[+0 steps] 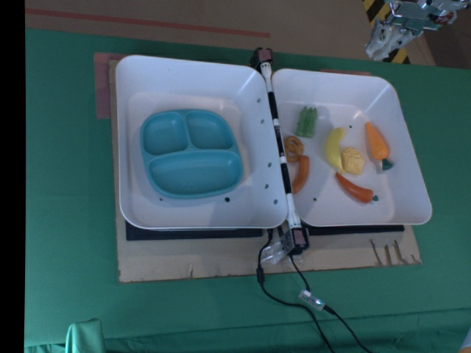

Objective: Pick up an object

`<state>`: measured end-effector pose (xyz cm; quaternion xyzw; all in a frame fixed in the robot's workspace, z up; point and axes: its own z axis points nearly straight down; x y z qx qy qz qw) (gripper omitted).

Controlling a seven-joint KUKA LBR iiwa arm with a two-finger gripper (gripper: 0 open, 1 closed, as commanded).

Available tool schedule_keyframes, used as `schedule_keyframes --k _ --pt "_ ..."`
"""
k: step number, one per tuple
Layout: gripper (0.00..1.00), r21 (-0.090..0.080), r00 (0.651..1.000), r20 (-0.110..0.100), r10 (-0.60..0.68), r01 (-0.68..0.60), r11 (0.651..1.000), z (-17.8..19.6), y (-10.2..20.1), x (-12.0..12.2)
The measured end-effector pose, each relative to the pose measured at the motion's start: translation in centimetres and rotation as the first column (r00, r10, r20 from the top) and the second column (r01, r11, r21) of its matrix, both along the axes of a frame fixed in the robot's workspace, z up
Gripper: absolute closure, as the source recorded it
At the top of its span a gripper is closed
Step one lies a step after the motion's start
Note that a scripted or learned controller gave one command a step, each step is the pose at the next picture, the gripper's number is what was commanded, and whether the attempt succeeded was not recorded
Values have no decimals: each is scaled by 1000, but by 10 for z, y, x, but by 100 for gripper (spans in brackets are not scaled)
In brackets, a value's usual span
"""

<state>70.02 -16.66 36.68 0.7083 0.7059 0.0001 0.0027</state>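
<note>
Nearest to us, at the table's (66, 271) front edge, we see a black cable (294, 293) trailing across the green cloth from a clear connector at the seam between the two bins. Both bins sit on a sheet of brown cardboard (191, 263). The left bin (129, 197) carries a teal divided plate (191, 153), lying flat near its middle with three compartments, all bare. The right bin (412, 204) holds the toy foods. Toward its front edge lies an orange-red chili (355, 189), slanted, with its green stem pointing to the right. Just behind it we see a yellow corn piece (352, 160) touching a yellow banana (335, 147). Close to the dividing seam lies a small orange sausage-like piece (301, 173), and right behind it a ring-shaped pretzel (294, 148). Toward the bin's right wall a carrot (377, 143) lies with its green top pointing to the front. Farther back, a green vegetable piece (307, 121) lies near the seam. Beyond the table's far right corner, well apart from every item, the hand (385, 41) hangs above the floor beside yellow-and-black hazard striping; we cannot tell whether it is spread or closed, and we see nothing in it.
</note>
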Motion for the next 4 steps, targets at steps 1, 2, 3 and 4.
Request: schedule_keyframes --k 1,2,3,4 --pt "100 1 1000 0 1 -1 1000 -9 36 0" --pt "0 1 1000 0 1 -1 1000 -9 36 0" --pt "0 2 1000 0 1 -1 1000 -100 64 -17" --pt "0 3 1000 2 0 0 1000 -176 70 -48"
